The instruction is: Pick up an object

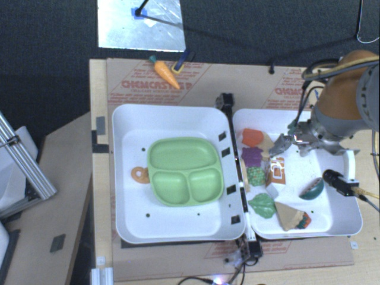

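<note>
The end effector (280,145) is hovering in the right bin (350,218), just above the orange-and-white carton (276,172); whether it is apart or together, I cannot tell.

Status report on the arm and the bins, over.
Gripper low over right bin, nothing seen held. Toy food crowds bin's left side. Green tray in left bin.

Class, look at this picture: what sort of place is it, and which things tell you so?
Most likely a robotics lab bench for grasping trials. A robot arm reaches over two white bins; one bin holds a green divided plate, the other toy food such as a purple piece.
</note>
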You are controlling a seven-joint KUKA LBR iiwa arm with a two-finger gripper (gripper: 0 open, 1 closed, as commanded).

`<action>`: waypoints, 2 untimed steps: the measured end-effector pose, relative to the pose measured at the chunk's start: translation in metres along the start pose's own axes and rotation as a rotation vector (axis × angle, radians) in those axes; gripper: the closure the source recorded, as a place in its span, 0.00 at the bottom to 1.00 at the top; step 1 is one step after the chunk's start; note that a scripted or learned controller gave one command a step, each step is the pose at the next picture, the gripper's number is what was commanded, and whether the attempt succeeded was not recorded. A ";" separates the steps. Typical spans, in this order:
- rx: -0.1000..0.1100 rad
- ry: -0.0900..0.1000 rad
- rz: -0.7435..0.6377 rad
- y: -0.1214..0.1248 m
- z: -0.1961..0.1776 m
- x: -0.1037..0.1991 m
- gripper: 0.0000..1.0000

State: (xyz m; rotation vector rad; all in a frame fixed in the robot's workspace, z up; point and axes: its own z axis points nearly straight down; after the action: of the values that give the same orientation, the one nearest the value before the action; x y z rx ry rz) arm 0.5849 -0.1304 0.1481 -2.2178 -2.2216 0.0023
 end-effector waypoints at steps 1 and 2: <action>0.000 0.000 0.001 -0.001 0.044 0.006 0.00; -0.002 -0.001 0.001 -0.001 0.064 0.007 0.00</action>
State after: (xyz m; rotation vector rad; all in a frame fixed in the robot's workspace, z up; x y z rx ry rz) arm 0.5842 -0.1237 0.0837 -2.2199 -2.2222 0.0004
